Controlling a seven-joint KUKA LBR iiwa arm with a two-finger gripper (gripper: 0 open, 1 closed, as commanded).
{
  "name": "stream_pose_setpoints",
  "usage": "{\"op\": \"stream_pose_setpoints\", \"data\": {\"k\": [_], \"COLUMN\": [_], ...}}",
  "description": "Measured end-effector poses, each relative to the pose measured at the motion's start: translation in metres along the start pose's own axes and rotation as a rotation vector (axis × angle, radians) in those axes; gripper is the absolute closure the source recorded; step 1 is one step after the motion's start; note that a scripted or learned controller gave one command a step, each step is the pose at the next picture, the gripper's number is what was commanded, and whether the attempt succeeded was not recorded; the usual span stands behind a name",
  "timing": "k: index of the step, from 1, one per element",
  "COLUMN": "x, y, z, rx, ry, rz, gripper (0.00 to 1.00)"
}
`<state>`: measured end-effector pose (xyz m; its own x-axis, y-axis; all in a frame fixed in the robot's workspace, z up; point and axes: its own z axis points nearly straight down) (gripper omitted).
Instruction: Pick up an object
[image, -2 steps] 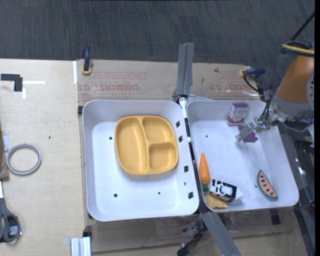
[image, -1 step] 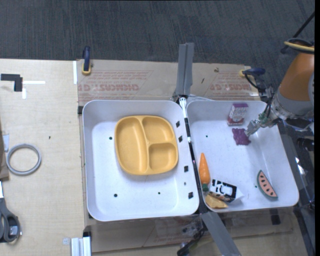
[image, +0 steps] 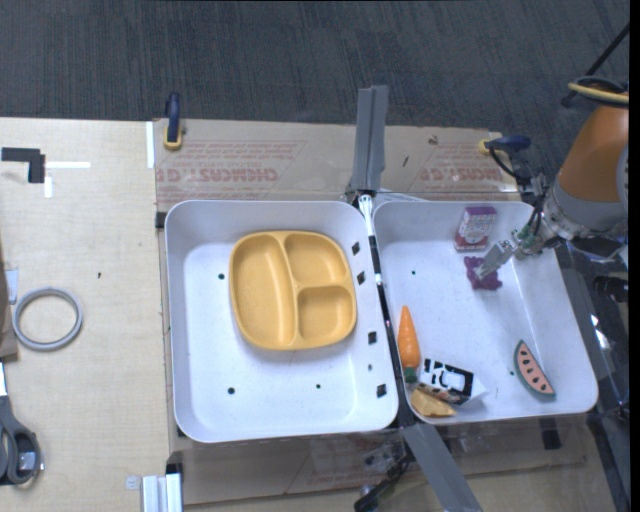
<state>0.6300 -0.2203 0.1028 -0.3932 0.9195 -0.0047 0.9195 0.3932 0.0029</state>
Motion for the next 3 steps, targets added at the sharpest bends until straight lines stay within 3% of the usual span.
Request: {"op": "stream_pose_setpoints", "data": {"k": [1, 2, 3], "x": [0.006, -0.011, -0.001], "y": [-0.019, 0.022, -0.002], "z": [0.010, 0.010, 0.009], "rx": [0.000, -0.001, -0.002], "ry": [0.003, 0.001, 0.001], "rz": [-0.378, -0.458, -0.821], "gripper": [0.00, 0.00, 0.00]}}
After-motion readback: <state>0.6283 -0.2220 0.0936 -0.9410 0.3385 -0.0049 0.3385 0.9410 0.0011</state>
